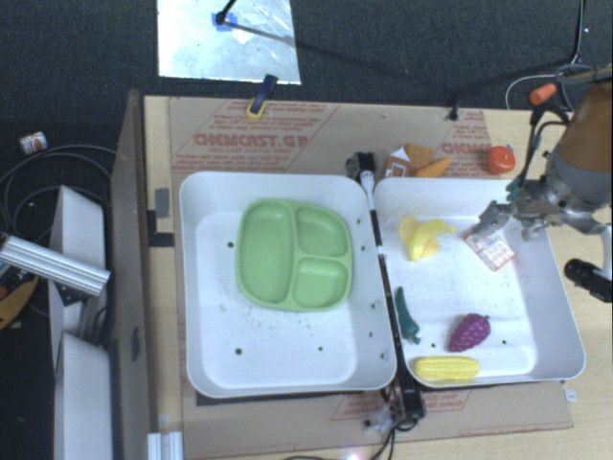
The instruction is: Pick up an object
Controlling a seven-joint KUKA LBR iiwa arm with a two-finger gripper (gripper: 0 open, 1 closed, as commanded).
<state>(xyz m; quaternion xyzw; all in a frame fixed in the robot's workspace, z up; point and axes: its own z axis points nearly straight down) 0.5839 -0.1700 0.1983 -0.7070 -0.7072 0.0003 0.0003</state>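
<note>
Yellow toy corn [443, 368] lies at the near rim of the right bin [556, 305], with purple grapes [469, 332] just behind it and a dark green pepper [406, 316] by the wall between the bins. The left bin [206, 286] carries a green divided plate [293, 255]. Farther back a yellow banana [422, 237] sits near a small red-and-white packet [491, 249]. The pincer [493, 217] hovers just above that packet; whether its tips grip anything I cannot tell. Beyond, an orange ball [499, 159] and carrot [431, 168] rest on the table [287, 132].
</note>
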